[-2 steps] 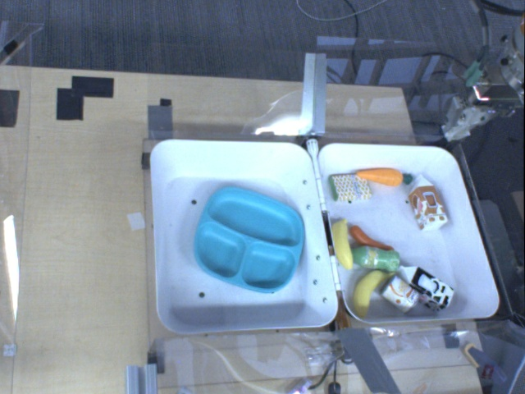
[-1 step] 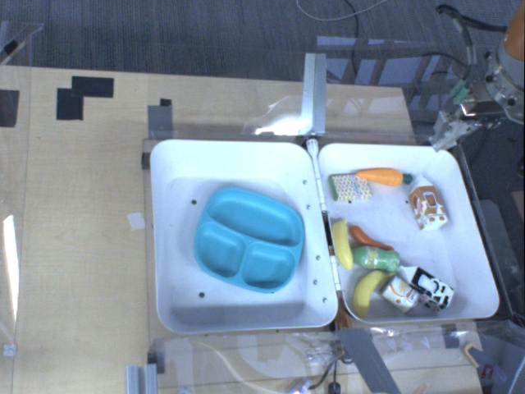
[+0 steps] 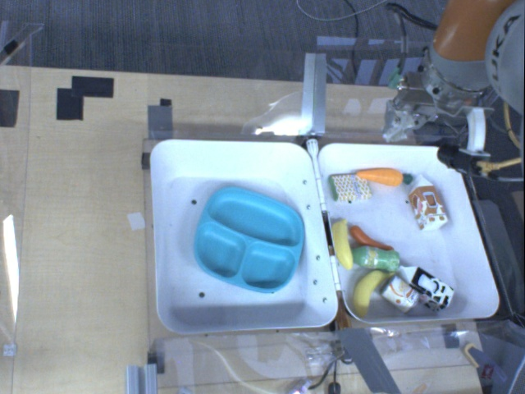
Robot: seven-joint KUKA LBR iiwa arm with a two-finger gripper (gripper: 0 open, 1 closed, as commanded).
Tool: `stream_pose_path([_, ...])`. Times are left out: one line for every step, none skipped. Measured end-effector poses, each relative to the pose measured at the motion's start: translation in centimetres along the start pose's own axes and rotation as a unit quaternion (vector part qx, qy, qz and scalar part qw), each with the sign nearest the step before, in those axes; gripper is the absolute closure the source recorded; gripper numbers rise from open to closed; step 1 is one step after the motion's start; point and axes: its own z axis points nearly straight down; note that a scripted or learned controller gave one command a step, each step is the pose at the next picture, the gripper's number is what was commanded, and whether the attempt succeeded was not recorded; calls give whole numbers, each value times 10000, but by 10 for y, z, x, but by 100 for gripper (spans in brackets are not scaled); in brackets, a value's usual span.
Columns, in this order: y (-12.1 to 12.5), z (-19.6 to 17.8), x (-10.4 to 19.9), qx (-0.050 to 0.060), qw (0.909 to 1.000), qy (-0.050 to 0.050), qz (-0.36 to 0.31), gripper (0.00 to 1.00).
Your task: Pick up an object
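1. The hand [image 3: 408, 120] hung above the right bin's [image 3: 484, 253] far edge, near the top right; whether it was released or clenched could not be told, and nothing showed in it.
2. The carrot [image 3: 380, 176] lay nearest, at the bin's far side, just beside a green-dotted packet [image 3: 351, 188].
3. Its long axis ran left to right, green tip pointing right.
4. A good grasp would likely descend straight over its middle and close across the narrow width, clear of the packet.

Grey arm [image 3: 506, 43] with orange band [image 3: 467, 15], metal gripper [image 3: 408, 121].
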Motion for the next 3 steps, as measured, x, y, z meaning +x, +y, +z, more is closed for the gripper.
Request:
stream_pose_path([-27,12,45,5,9845,2,1754,100])
stream_pose_path([-34,-107,52,-14,9826,3,1858,100])
stream_pose_path([-38,-49,197,6,9747,2,2237,100])
